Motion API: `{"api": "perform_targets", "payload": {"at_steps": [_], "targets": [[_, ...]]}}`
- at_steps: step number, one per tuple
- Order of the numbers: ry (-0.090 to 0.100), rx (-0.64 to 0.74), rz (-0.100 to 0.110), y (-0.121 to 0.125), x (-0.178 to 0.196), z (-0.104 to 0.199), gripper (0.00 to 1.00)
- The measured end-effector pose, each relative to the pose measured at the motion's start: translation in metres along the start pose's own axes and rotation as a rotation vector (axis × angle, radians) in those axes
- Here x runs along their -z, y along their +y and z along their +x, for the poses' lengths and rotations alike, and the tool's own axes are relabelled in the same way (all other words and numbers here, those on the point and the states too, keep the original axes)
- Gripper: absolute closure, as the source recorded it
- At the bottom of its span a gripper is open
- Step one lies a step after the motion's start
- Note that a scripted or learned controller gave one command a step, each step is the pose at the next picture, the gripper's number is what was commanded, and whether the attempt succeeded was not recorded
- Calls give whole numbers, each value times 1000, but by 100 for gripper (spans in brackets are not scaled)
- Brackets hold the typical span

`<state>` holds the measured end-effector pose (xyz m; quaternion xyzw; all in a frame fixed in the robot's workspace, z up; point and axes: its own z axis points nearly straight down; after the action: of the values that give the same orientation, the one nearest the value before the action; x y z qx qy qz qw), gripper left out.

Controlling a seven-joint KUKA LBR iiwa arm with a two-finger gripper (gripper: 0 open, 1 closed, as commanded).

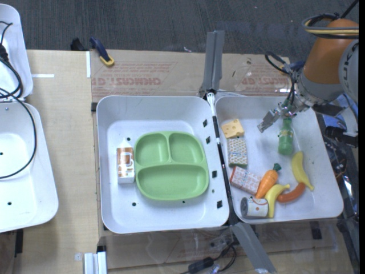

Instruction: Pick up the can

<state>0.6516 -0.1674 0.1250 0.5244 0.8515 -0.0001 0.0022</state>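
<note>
The can [254, 207] lies on its side in the front left corner of the right bin [325, 210], with its pale end facing the camera. A yellow banana [276, 194] touches its right side. My gripper [278, 116] hangs over the back of the right bin, far behind the can. It sits just above the cap of a green bottle [286, 140]. Nothing of the can is near the gripper.
The right bin also holds a cheese wedge [232, 128], two cracker packs [238, 151], a carrot [267, 181], a red pepper [292, 194] and a second banana [300, 170]. In the left bin [108, 210] lie a green divided plate [170, 165] and a small brown carton [125, 164].
</note>
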Motion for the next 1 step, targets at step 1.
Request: {"api": "perform_targets", "payload": {"at_steps": [1], "targets": [[3, -91, 2, -46, -33, -5, 0]]}}
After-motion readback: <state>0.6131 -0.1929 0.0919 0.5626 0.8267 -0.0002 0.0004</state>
